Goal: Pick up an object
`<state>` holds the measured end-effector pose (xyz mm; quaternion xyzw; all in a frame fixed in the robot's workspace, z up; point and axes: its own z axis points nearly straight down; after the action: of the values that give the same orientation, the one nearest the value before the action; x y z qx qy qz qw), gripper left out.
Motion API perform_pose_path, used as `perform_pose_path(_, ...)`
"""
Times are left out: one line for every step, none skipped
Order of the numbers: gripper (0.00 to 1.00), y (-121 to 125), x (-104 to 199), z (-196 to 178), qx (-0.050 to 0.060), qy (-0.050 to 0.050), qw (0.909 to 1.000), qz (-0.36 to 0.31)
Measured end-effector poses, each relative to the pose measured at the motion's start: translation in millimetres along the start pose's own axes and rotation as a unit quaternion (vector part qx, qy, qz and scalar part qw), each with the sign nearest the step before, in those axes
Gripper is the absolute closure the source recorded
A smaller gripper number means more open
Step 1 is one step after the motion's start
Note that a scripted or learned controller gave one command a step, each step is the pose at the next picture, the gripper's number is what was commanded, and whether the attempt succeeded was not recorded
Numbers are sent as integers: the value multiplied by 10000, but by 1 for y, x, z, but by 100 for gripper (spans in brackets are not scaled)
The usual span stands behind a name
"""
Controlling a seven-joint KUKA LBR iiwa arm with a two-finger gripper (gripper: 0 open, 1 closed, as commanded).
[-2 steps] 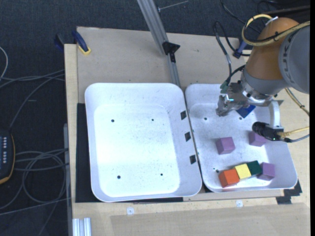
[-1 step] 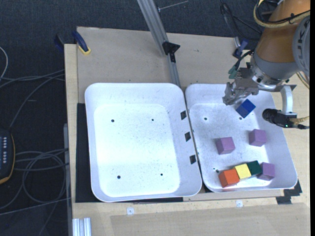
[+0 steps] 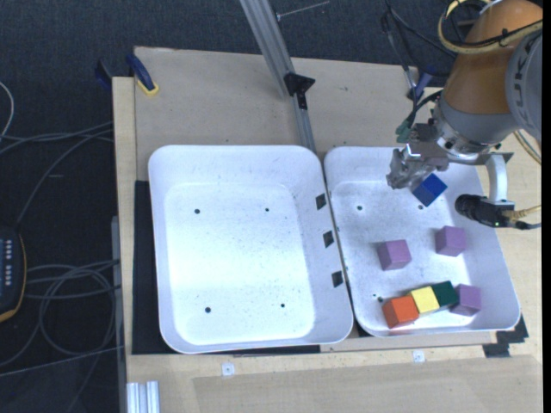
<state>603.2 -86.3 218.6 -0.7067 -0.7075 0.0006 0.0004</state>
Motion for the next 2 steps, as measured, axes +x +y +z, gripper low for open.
perform_pose_path(100,-10,52,-13,-7,17,10000,-27)
perform_pose_path(100,-7,101,-11,-9,12,10000,-27)
